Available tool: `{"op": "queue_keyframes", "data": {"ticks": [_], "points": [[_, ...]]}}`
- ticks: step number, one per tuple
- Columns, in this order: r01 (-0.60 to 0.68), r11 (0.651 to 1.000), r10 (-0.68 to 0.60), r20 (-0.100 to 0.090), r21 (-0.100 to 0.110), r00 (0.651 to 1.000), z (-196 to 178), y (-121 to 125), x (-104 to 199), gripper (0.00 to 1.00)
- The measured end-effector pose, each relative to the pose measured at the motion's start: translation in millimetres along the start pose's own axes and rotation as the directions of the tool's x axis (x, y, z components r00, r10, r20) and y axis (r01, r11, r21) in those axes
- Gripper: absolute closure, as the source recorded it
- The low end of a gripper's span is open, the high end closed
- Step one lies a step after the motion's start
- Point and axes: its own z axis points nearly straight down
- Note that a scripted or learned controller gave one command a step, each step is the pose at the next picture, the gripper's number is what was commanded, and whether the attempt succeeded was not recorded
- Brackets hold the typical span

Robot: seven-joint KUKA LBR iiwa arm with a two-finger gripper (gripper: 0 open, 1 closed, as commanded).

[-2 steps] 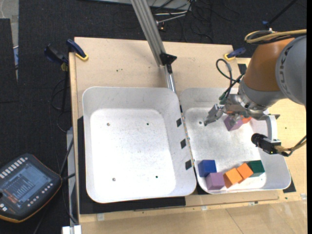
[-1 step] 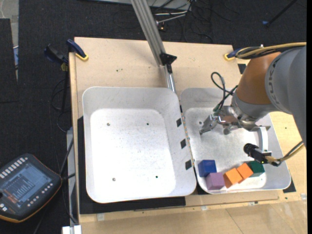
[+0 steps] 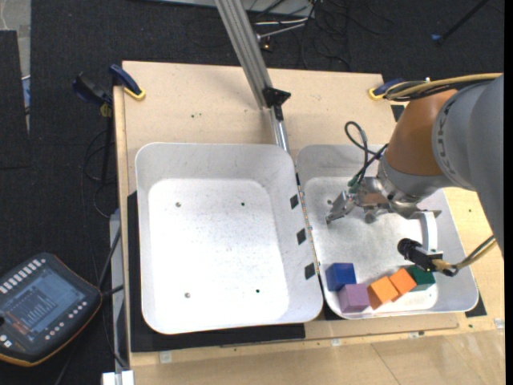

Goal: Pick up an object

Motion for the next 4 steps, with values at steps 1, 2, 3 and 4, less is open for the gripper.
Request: {"op": "queue_keyframes", "data": {"ticks": [1,2,3,4], "points": [[0.000,1.000,0.000,0.000,-0.004,1.000,-11,1,0,1.00],[0.002,1.000,-0.002,0.002,-0.009,1.000,-74,5,-3,1.00],[0.000,1.000,0.000,0.002,-0.009,1.000,-131,0,-11,1.00],[0.003,1.000,-0.003,0.002,-0.009,1.000,-185,2,-11,1.00]]}}
